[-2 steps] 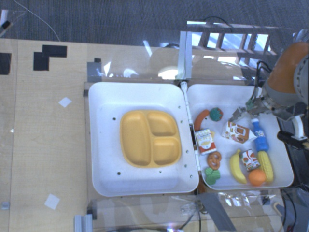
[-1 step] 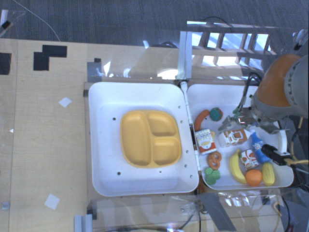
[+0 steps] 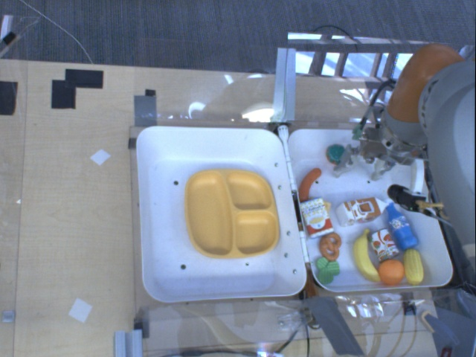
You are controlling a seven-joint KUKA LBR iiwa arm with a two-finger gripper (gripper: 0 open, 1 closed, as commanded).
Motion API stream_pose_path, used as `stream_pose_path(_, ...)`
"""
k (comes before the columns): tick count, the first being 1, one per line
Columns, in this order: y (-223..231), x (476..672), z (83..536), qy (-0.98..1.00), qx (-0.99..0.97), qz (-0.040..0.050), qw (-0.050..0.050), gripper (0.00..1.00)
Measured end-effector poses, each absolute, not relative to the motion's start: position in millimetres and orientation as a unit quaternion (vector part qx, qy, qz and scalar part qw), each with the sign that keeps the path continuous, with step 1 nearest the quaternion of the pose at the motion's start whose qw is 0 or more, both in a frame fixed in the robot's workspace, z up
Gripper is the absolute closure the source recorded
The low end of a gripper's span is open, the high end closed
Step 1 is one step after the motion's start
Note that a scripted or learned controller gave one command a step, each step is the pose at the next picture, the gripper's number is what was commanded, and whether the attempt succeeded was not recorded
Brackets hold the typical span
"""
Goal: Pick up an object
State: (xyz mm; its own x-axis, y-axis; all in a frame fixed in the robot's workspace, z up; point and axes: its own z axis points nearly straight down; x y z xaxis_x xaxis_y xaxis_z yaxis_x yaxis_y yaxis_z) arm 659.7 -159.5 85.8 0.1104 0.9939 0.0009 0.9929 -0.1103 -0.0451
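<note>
My gripper (image 3: 363, 168) hangs over the far part of the right bin (image 3: 445, 274), open, with bare white floor between its fingers. A small teal object (image 3: 335, 153) lies just left of the left finger (image 3: 343, 166). A red sausage (image 3: 309, 183) lies near the bin's left wall. Toward the front lie a fries box (image 3: 316, 216), a white carton (image 3: 359, 211), a blue bottle (image 3: 401, 227), a pretzel (image 3: 330, 244), a banana (image 3: 363, 255), a can (image 3: 383, 242), an orange (image 3: 390, 271), a yellow piece (image 3: 413, 266) and a green piece (image 3: 328, 268).
The left bin (image 3: 160, 155) holds a yellow divided plate (image 3: 230, 213). The arm's grey body and orange band (image 3: 416, 80) loom over the right bin's far right corner. A metal frame (image 3: 284, 80) stands behind the bins.
</note>
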Motion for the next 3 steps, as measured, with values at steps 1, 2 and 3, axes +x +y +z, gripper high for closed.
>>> stream_pose_path(1,-134.3,640.1,87.0,-0.659,-0.752,-0.002,-0.002,0.0)
stream_pose_path(2,-93.0,602.1,88.9,-0.667,-0.745,-0.0035,-0.003,0.0)
stream_pose_path(3,-120.0,670.9,87.2,-0.714,-0.7,-0.0024,-0.003,0.0)
